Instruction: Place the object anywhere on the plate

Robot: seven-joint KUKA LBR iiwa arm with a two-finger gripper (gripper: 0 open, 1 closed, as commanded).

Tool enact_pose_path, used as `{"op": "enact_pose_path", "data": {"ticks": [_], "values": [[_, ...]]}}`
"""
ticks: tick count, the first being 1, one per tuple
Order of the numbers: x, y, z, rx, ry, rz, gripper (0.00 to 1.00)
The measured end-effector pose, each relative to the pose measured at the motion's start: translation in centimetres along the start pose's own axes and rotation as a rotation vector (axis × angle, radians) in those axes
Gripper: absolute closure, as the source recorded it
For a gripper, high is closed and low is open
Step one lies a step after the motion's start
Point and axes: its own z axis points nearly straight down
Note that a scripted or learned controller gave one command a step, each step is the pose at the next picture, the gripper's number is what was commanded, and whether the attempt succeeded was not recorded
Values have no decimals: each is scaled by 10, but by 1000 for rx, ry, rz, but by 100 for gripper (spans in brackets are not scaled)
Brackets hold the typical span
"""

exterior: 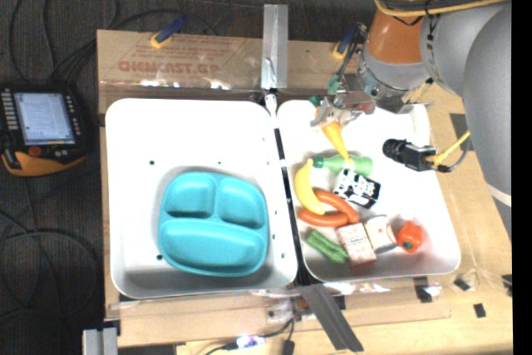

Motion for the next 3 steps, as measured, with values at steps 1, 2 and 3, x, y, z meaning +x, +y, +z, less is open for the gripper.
{"op": "enact_pose_path", "data": {"ticks": [1, 2, 3], "values": [[5, 19, 26, 2, 1, 197, 100], [81, -21, 26, 2, 0, 157, 100], [146, -76, 26, 3, 1, -52, 100]]}}
